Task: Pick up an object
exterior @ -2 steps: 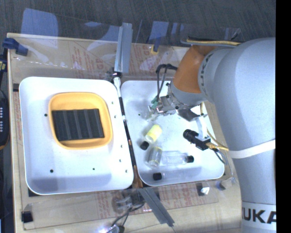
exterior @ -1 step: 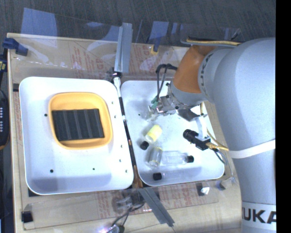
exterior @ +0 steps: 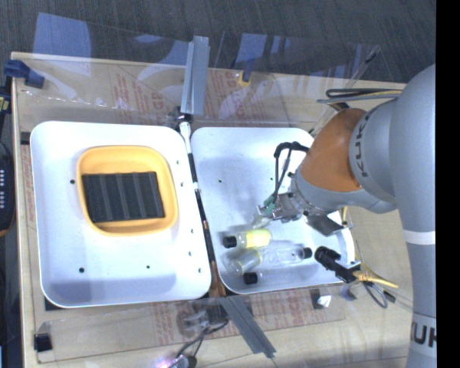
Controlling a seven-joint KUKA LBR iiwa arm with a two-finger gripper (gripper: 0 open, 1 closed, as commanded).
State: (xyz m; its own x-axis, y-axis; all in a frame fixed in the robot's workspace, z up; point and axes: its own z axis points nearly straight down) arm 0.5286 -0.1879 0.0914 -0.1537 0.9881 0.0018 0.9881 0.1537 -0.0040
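bins: 2 shallow white plastic bins with rounded corners are set side by side, the left bin (exterior: 61, 267) and the right bin (exterior: 230, 159).
tray: a yellow-orange tray (exterior: 87, 167), a rounded rectangle with a thick smooth rim, is parked in the left bin.
insert: a dark ribbed insert (exterior: 123, 196) with 4 ridged strips is seated inside the tray.
yellow bottle: a stubby pale yellow bottle (exterior: 253, 239) with a black cap is laid on its side near the front of the right bin.
clear bottle: a see-through, glassy clear bottle (exterior: 287, 253) is laid just right of it, pretty much touching.
small bottle: a small bottle (exterior: 245, 264), clear-ish with a dark cap, is tucked just in front of the yellow one.
arm: smooth grey shells, with the glossy orange band (exterior: 330, 159) hung over the right bin.
gripper: the gripper (exterior: 280, 207) is seen low in the right bin, just behind the yellow bottle; spread or pinched can't be told from this angle.
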